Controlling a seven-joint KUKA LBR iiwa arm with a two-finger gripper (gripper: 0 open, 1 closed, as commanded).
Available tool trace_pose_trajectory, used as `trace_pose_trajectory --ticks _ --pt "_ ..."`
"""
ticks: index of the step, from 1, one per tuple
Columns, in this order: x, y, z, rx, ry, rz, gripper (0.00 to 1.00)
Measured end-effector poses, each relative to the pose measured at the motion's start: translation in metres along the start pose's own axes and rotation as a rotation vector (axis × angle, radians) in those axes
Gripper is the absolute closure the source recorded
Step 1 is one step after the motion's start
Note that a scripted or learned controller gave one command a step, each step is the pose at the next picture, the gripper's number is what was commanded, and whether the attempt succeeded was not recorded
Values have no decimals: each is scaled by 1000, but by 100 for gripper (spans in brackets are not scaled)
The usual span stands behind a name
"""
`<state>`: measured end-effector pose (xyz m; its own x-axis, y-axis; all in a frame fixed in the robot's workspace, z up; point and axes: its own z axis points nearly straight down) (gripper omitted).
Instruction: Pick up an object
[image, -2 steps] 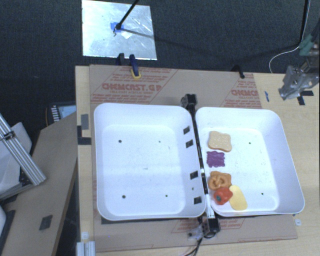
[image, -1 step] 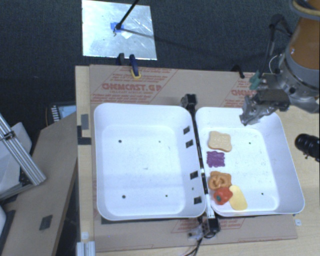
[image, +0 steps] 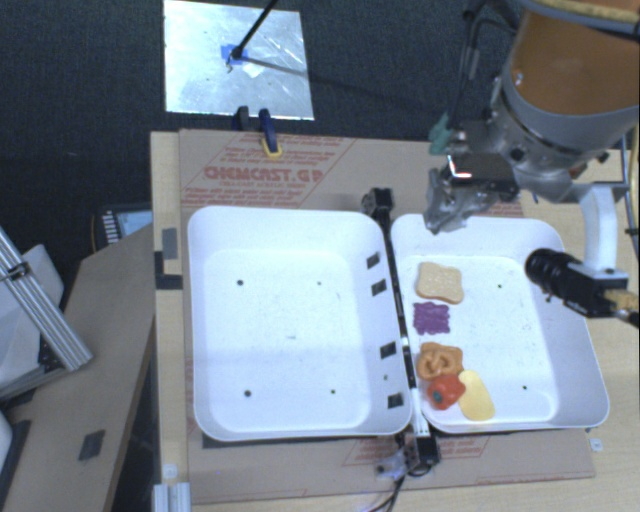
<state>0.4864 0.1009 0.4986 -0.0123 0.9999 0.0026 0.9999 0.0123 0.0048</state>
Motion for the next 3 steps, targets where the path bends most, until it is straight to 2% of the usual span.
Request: trace_pose_trajectory --ticks 1,2,3 --pt "62 0 60 8 -2 2 100" --pt "100 25 -42 -8 3 4 100" --pt "136 11 -14 6 -1 4 100"
